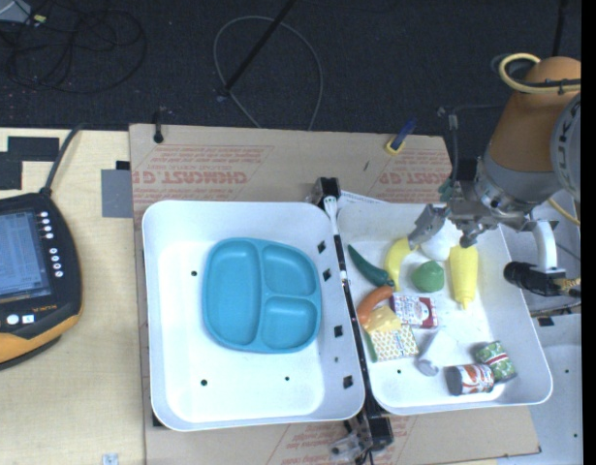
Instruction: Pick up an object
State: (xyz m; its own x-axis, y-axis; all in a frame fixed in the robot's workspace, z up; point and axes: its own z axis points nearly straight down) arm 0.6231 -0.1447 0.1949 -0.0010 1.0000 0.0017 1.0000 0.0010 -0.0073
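My gripper (449, 230) hangs over the back of the right bin (530, 376), fingers spread open with nothing between them. Just below it lie a green ball (429, 276), a yellow corn cob (463, 272) and a yellow banana-like piece (398, 258). Further left in the bin are a dark green pepper (369, 264), an orange carrot (374, 300), a red-and-white packet (414, 311) and a patterned packet (392, 341). Near the front sit a dark can (470, 379) and a green can (495, 358).
The left bin (172, 376) holds a blue divided plate (262, 294). A tablet pendant (26, 274) lies on the bench at far left. Cables run across the dark floor behind. The arm's orange band (530, 129) rises at right.
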